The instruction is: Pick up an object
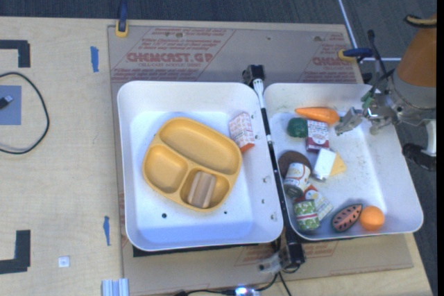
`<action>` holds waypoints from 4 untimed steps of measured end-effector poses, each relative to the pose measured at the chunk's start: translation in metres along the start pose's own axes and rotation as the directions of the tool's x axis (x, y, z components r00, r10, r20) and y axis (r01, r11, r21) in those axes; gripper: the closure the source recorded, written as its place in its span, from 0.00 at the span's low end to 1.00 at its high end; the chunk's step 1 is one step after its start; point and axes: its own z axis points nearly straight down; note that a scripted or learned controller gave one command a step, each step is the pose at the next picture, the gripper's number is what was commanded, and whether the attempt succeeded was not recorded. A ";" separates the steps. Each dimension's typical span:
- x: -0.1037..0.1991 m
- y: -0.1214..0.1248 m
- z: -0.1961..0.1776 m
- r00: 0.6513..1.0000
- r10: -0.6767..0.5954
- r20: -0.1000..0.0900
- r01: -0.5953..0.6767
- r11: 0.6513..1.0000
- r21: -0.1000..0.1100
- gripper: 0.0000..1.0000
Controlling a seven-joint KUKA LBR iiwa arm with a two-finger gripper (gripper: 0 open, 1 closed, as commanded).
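Note:
My gripper (351,120) hangs over the back right part of the right bin (388,170), reaching in from the right edge. It is just right of an orange carrot (316,114) and apart from it. Left of the carrot lies a small green item (297,127). A red and white packet (318,136) and a yellow cheese wedge (329,164) lie below the carrot. Along the bin's left side are a brown round item (294,164), a small can (298,183) and a green packet (310,211). At the front right lie a dark oval toy (346,216) and an orange ball (372,218).
The left bin (139,121) holds a yellow divided plate (191,161) with a tan piece (202,189) in one compartment, and a red and white packet (242,129) by its right wall. A black rod (266,128) runs along the divide between the bins.

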 end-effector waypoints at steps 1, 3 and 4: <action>0.012 -0.100 0.022 1.000 0.002 0.007 -0.002 1.000 -0.008 0.00; 0.009 -0.129 0.023 1.000 0.002 0.010 -0.002 1.000 -0.011 1.00; 0.005 -0.133 0.023 1.000 0.002 0.008 -0.002 1.000 -0.011 1.00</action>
